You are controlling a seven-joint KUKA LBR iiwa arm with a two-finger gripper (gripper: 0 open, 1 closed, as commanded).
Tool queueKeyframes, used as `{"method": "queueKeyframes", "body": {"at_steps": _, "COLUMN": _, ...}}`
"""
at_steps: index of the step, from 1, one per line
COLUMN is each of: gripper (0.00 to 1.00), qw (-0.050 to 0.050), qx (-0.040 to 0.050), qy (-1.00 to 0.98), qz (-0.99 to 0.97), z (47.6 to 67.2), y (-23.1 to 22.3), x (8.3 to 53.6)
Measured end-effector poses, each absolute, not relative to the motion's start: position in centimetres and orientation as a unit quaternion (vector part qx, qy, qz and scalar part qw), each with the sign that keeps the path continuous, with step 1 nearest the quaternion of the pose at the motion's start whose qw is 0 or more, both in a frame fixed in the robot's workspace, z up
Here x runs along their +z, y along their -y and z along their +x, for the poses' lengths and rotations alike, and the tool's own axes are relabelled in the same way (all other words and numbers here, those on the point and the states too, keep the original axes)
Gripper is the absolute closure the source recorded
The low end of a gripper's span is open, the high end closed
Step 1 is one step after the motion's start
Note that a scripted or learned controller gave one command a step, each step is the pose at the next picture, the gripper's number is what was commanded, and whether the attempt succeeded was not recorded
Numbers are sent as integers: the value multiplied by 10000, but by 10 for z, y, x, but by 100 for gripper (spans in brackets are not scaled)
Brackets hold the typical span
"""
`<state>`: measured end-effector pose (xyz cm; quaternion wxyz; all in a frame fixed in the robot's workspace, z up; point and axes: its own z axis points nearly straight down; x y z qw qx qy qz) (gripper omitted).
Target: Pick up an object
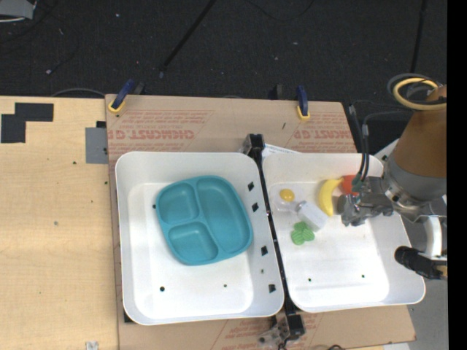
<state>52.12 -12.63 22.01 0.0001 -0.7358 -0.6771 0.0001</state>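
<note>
In the right bin (343, 283) lie several small objects: a small yellow piece (287, 195), a clear-white bottle-like piece (311, 214), a green piece (302, 234) and a larger yellow object (327, 195) with a red bit (347, 183) beside it. My gripper (353, 211) hangs low over the bin's right part, just right of the larger yellow object. The dark fingers point down and nothing shows between them.
The left bin (146, 283) holds a teal divided plate (202, 219). A black divider (265, 232) runs between the bins. Cardboard (219, 126) underlies both bins, held by clamps (303, 102) at the back. The arm's orange-banded body (427, 141) rises at the right.
</note>
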Motion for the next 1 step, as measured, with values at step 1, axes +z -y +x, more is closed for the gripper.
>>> {"method": "queueKeyframes", "body": {"at_steps": 1, "gripper": 0, "qw": 3, "qx": 2, "qy": 6766, "qz": -7363, "z": 521, "y": 127, "x": 220}}
